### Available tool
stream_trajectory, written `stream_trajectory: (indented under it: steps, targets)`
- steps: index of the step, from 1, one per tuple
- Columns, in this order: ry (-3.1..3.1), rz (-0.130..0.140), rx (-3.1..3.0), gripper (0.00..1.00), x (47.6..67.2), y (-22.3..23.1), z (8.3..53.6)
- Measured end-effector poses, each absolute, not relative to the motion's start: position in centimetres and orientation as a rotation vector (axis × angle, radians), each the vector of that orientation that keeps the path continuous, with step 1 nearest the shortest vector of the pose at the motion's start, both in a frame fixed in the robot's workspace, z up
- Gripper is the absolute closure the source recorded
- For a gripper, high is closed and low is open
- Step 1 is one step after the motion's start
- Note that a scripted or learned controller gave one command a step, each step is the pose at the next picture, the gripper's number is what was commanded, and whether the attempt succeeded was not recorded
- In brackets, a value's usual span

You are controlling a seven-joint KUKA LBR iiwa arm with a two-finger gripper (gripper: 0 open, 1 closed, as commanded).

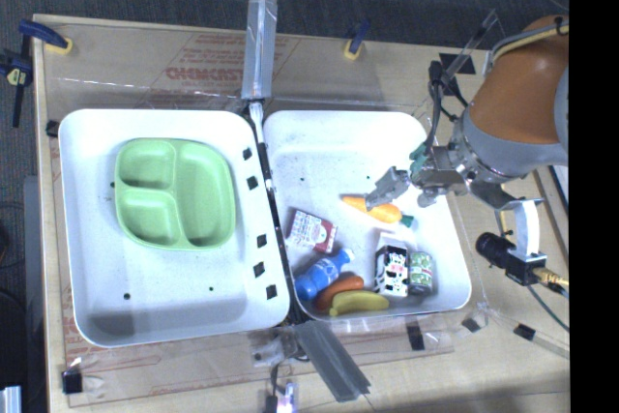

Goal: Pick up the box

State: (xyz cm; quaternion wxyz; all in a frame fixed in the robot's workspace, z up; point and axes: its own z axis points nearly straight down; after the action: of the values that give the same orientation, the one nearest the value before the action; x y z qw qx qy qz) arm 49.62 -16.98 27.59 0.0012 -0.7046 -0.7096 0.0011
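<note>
A small red and white box [311,230] lies flat in the right bin [319,135], near its left wall. A black and white cow-patterned carton [392,269] stands near the bin's front right corner. My gripper [407,191] hangs over the right middle of this bin, just above an orange carrot [372,206]. Its two grey fingers [390,182] stand spread apart, open, with nothing between them. The red box is well to the left of the gripper and nearer the front.
A blue bottle [321,272], a red-orange item [340,286] and a yellow banana [358,303] crowd the front of the right bin. A green can [420,272] stands beside the carton. The left bin [87,285] holds a green divided plate [176,191].
</note>
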Motion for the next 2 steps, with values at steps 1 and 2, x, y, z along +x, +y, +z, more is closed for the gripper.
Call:
stream_trajectory:
  steps: [1, 2]
  targets:
    - [-2.461, 0.003, -1.947, 0.0, 51.2, -10.8, 20.0]
    - [-2.151, 0.007, -2.296, 0.0, 48.8, -11.8, 9.2]
